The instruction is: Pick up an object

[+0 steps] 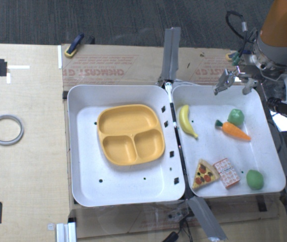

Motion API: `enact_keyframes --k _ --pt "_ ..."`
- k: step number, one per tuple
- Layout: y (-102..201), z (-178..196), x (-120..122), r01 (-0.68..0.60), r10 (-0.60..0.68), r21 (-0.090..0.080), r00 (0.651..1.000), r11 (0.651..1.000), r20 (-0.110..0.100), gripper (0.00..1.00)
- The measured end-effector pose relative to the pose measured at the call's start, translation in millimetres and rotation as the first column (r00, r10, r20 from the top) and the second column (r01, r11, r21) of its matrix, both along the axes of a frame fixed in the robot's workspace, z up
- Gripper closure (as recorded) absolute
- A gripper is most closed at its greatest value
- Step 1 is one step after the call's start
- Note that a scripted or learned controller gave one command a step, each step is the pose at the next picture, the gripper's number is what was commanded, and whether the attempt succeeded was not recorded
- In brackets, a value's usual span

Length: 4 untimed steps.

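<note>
The tool (236,82) hangs spread and empty above the right bin's (272,150) far rim. The nearest candidate, a toy carrot (235,130), lies below it beside the green piece (236,116); crowding risks a finger landing on both, or clipping the rim.

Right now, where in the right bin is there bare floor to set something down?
Free patches in the right bin: the middle, between banana, carrot and pizza slice; also the far left corner above the banana. The near edge is crowded: pizza slice, cracker box, green ball.
</note>
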State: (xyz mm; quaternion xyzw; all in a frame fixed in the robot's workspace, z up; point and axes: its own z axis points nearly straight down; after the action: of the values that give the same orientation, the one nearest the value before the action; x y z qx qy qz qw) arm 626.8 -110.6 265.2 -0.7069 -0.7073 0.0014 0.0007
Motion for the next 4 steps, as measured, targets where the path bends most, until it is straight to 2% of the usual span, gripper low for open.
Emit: enact_keyframes --k 1,2,3,4 --pt "-41.7 -105.1 -37.2 0.104 -0.104 0.0 0.995 0.995 0.0 0.0" --pt "-75.5 -173.8 -57.8 0.103 -0.103 0.001 0.995 0.995 0.001 0.0" --pt "-76.1 -164.6 -57.7 0.106 -0.106 0.001 0.994 0.994 0.001 1.0" --pt "11.5 -63.2 -2.8 0.135 -0.135 0.0 0.991 0.991 0.002 1.0"
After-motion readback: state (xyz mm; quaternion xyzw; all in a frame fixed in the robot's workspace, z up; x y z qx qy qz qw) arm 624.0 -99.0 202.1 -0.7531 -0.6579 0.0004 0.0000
